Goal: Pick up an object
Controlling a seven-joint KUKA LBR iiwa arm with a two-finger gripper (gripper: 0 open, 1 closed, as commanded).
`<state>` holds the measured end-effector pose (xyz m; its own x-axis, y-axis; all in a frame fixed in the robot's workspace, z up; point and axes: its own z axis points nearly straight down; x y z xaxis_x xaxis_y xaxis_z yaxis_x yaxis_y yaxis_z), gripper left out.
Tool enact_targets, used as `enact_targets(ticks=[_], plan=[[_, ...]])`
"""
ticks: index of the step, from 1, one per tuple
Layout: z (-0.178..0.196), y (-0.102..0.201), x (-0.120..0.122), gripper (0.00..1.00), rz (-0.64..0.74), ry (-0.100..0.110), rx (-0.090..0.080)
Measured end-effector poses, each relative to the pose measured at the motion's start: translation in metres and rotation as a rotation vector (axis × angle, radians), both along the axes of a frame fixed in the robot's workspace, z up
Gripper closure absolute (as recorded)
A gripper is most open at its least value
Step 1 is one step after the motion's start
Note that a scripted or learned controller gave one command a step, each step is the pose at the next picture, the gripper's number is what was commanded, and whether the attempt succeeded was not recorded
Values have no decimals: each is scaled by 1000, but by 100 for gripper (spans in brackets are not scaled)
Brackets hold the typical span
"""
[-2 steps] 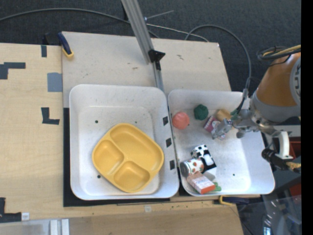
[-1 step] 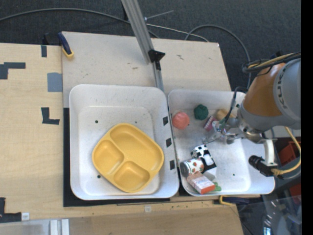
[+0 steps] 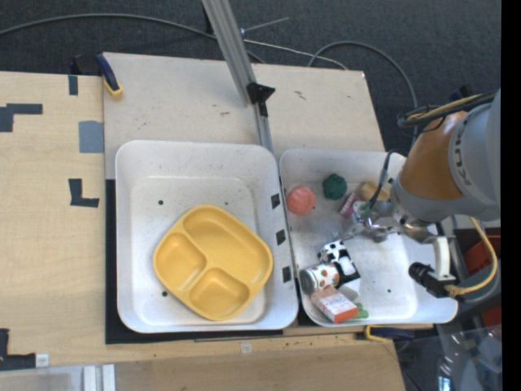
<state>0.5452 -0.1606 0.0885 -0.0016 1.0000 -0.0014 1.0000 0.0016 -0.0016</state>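
Note:
The right bin (image 3: 391,296) holds several small objects. A pink ball (image 3: 300,199) and a dark green lump (image 3: 334,186) lie near its far left. A black-and-white toy (image 3: 339,259), a small printed can (image 3: 320,278) and an orange box (image 3: 336,305) sit toward the front. My gripper (image 3: 369,220) is low in the bin's right half, right beside a purple item (image 3: 348,207) and a tan item (image 3: 371,191). The wrist hides what lies directly under it.
The left bin (image 3: 142,177) contains a yellow divided plate (image 3: 213,261). A slanted metal pole (image 3: 232,43) ends at the bins' far edge. The arm's grey and orange body (image 3: 444,169) overhangs the right bin's right rim, with cables around it.

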Motion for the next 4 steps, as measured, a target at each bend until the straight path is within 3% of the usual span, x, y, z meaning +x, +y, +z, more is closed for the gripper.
enact_targets(ticks=[1, 4], plan=[[11, 1, 0, 100, 1, 0, 1], [149, -6, 2, 100, 0, -5, 0]])
